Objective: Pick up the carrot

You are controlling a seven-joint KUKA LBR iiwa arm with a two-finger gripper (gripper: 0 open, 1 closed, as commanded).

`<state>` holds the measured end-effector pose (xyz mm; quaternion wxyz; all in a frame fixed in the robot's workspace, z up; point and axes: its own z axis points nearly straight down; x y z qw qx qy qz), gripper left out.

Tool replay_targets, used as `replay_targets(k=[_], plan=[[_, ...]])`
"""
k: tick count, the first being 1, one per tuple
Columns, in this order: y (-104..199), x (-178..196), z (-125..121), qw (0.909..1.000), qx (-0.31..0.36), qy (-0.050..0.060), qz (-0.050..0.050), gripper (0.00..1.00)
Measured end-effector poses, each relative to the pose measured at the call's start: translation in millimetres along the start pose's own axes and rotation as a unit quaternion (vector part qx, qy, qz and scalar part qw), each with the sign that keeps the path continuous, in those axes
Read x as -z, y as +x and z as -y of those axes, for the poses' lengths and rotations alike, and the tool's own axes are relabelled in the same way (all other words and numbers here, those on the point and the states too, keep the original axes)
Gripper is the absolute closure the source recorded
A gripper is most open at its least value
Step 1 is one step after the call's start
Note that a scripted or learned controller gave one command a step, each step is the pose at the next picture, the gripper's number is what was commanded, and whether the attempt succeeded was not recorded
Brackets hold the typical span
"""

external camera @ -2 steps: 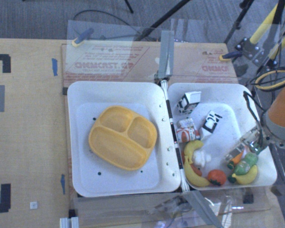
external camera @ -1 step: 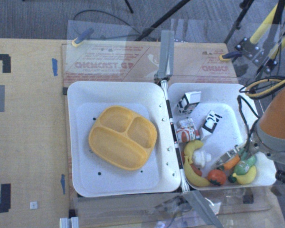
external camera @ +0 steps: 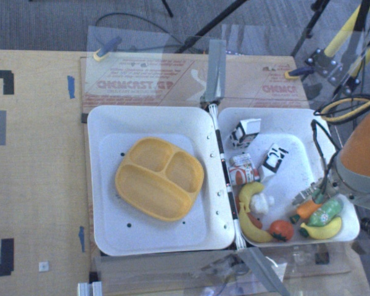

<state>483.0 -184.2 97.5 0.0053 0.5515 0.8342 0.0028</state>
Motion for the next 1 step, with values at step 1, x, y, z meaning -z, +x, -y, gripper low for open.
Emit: replay_targets(k=[1], plan=[[0.1,-0.3,0.2,1.0000,0.000,0.000,0.000,0.00]])
